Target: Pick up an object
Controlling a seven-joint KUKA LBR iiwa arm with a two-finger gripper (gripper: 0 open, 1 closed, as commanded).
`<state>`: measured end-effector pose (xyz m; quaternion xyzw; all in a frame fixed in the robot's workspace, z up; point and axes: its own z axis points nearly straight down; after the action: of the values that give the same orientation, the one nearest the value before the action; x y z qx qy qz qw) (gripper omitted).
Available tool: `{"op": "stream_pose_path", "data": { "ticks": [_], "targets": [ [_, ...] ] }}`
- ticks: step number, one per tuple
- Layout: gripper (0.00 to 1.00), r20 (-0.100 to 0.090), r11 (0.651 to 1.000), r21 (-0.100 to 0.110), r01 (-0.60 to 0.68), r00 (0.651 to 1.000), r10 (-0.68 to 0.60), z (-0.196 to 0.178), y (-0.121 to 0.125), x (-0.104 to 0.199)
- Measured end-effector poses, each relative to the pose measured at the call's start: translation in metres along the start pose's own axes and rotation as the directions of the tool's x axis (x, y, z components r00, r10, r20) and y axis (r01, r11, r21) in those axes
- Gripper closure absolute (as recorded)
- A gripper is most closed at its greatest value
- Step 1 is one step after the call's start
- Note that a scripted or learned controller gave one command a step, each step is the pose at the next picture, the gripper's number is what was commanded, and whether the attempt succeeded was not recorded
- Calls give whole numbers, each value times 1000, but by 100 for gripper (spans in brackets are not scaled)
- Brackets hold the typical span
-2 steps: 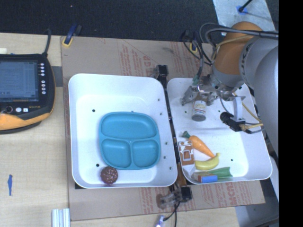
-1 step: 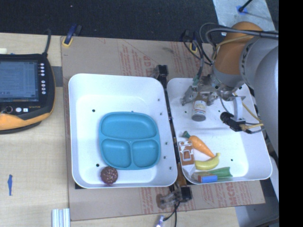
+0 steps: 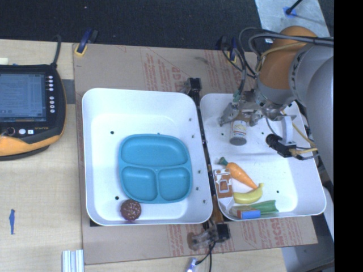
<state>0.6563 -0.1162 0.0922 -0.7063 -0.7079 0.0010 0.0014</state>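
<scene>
Gripper is parked over small can, grip state can't be told tbh, can prob gets tipped if clipped.

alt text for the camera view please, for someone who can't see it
A grey robot arm's gripper hangs over a small can in the right white bin, which also holds a toy carrot and banana. The left white bin holds a blue divided plate and a brown ball.
</scene>
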Motion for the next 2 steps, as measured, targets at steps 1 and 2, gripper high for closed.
{"op": "stream_pose_path", "data": {
  "ticks": [1,2],
  "targets": [
    [0,1,1000,2,3,1000,-3,1,-109,7],
    [0,1,1000,-1,2,1000,-2,0,-48,-14]
  ]
}}
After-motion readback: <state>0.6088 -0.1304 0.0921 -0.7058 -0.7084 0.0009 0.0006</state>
